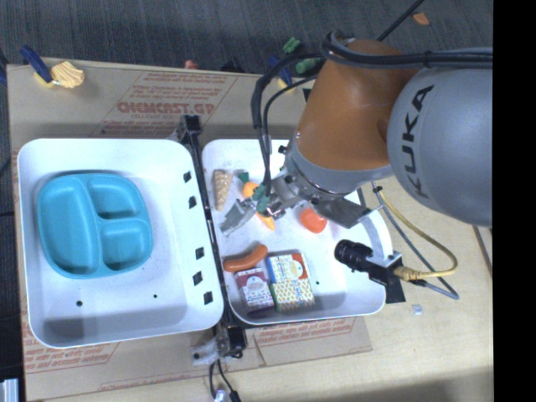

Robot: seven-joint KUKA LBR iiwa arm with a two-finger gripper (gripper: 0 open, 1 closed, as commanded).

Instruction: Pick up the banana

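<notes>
Right bin (368,304): jaws (239,216) low beside corn (222,188).

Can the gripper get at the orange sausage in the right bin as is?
Probably yes: the sausage lies uncovered, and the gripper hangs close by over the same bin. The small boxes next to it could crowd one side.

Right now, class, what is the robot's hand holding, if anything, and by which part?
It cannot be told. The hand sits low in the right bin beside a corn cob, but no item shows clearly between its tips.
</notes>
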